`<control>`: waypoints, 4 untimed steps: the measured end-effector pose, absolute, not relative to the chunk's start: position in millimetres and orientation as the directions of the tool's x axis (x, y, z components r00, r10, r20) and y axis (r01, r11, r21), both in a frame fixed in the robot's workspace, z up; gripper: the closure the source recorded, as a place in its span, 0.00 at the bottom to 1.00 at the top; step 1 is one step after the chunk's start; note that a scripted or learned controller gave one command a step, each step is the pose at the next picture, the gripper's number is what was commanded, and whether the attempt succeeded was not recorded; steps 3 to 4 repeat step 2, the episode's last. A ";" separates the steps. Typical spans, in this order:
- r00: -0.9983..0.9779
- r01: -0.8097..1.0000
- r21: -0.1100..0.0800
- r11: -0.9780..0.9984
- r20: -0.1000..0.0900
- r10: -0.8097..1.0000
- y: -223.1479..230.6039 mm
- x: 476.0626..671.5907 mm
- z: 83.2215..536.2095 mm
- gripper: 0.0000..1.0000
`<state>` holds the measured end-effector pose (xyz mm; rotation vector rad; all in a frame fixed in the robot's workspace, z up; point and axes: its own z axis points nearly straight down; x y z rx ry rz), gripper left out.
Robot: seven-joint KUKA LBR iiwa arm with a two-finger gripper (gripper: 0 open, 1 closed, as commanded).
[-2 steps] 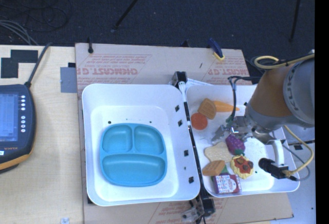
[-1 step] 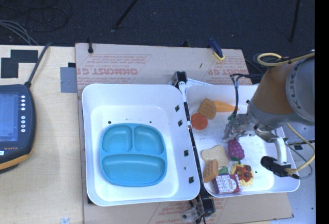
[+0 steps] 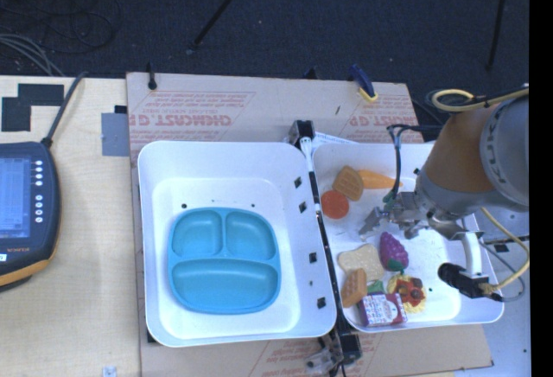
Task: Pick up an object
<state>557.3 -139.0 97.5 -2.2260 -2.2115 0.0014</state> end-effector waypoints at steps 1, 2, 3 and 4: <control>0.002 1.000 -0.002 -0.002 0.002 1.000 -107.3 511.8 87.7 0.00; 0.009 1.000 -0.001 -0.009 0.001 1.000 -109.8 513.2 98.3 1.00; 0.009 1.000 -0.001 -0.009 0.001 1.000 -109.8 513.2 98.3 1.00; 0.009 1.000 -0.001 -0.009 0.001 1.000 -109.8 513.2 98.3 1.00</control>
